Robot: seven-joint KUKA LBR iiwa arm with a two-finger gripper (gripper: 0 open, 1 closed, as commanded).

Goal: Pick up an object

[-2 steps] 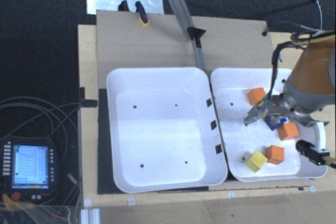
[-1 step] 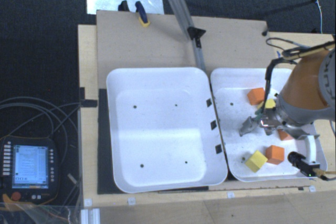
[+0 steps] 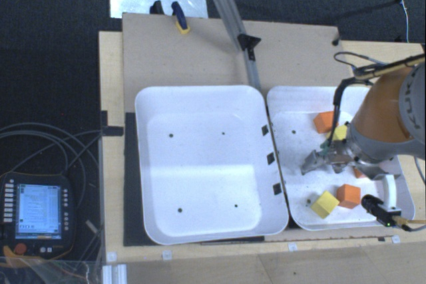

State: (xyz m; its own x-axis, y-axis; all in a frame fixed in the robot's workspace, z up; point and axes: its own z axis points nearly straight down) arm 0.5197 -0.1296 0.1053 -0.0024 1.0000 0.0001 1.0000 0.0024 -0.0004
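Item, nearest the camera: the grey arm (image 3: 389,120) with its orange band, entering from the right and hanging over the right bin (image 3: 293,110).

Item: gripper (image 3: 319,161), low over the middle of the right bin, its grey metal end pointing left. How far it is open cannot be told from this slant; nothing is visibly held in it.

Item: yellow block (image 3: 325,204), on the bin floor toward the front edge, just below the gripper in the view and apart from it.

Item: orange block (image 3: 348,195), beside the yellow block on its right, the two touching or nearly so.

Item: second orange block (image 3: 324,122), toward the back of the bin, above the gripper in the view, near it but apart.

Item: a small yellow-green piece (image 3: 341,132), close against the wrist, partly hidden.

Item: left bin (image 3: 150,143), white, adjoining the right bin.

Item: pendant with lit screen (image 3: 34,213), on the floor at far left, with cables.

Step in hand, by judgement: the approach, with the pick not yet made. The gripper sits between blocks rather than over one.

Next move, by judgement: settle on a single block, centre over it, descend and close. The paired blocks at the front leave little room between them for a finger; the lone orange block at the back looks the easier target.
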